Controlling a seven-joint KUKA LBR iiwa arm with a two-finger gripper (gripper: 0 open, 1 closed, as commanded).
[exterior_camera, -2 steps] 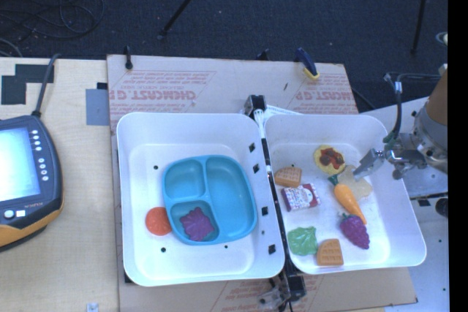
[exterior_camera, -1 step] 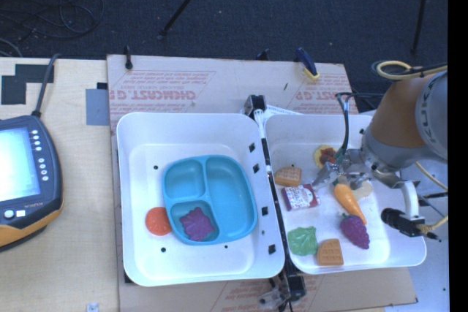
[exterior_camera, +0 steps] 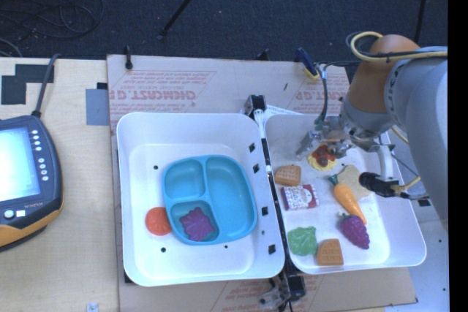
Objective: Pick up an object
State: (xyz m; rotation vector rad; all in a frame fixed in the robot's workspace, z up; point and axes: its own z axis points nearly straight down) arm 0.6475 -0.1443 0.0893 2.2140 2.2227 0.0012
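two white bins sit side by side on the bench, the left bin [exterior_camera: 139, 157] at frame centre-left and the right bin [exterior_camera: 409, 245] toward the lower right. the grey arm [exterior_camera: 409, 91] comes in from the right edge, orange band [exterior_camera: 380, 55] up top, and the gripper [exterior_camera: 322, 146] is down in the upper part of the right bin. right under it there's a small red and yellow toy [exterior_camera: 322, 157], a pizza slice maybe, hard to call at this size. the gripper sits just over that toy, touching or nearly so, and whether its jaws are open or closed on anything cannot be told from here.

around the right bin now: a waffle [exterior_camera: 287, 174] near the left wall, a red and white packet [exterior_camera: 298, 196] just below it, a carrot [exterior_camera: 349, 201] lying at a slant in the middle, purple grapes [exterior_camera: 354, 230] just below the carrot's tip, a green leafy piece [exterior_camera: 302, 240] at the lower left, and a second orange waffle [exterior_camera: 330, 253] beside it along the bottom wall. a pale wedge [exterior_camera: 352, 177] lies by the carrot's green top.

over in the left bin, a blue divided tray [exterior_camera: 219, 186] sits in the middle, with a purple piece [exterior_camera: 195, 223] in its lower left compartment. an orange ball [exterior_camera: 157, 221] rests on the bin floor, touching the tray's left edge.

at far left of the frame, a control pendant [exterior_camera: 22, 179] with a lit screen lies on the bench.
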